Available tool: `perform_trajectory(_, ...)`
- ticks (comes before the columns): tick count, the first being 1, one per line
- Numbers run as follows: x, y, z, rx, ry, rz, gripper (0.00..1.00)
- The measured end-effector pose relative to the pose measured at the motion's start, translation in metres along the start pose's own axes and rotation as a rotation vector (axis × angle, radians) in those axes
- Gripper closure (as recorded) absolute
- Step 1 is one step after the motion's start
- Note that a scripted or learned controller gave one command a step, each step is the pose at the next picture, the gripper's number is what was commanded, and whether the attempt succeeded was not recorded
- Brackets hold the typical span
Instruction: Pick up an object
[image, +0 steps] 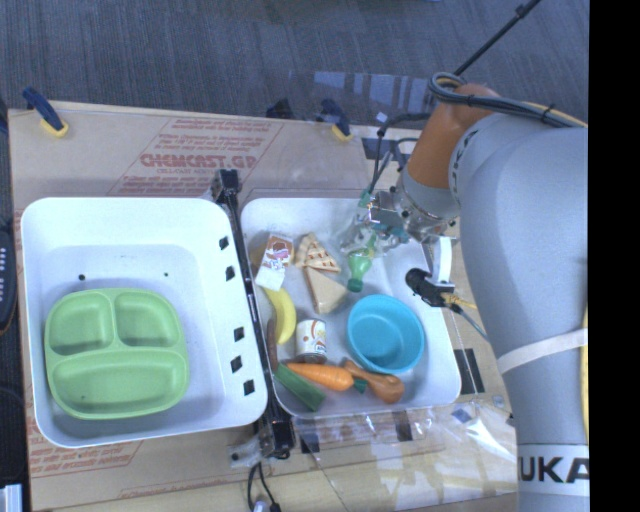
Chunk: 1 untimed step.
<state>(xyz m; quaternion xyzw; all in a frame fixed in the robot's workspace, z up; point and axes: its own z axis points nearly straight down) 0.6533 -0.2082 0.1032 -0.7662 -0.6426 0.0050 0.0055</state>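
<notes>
The arm (520, 260) is a thick, rounded body in light grey, with a smooth and slightly shiny surface. Above the wrist there is an orange band (437, 150), also rounded. A thin pale line runs across the grey shell lower down, like a seam between two segments. Near the bottom of the body, large white letters "UKA" are visible, part of the maker's name. Black cables (500, 100) run over the orange band and along the top of the arm. The wrist part is metallic and silver, with small dark pieces fixed on it.
</notes>
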Motion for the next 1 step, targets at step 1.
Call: perform_trajectory(1,0.0563,-0.0391,-0.1054,-0.016,0.001,0.057,1.00)
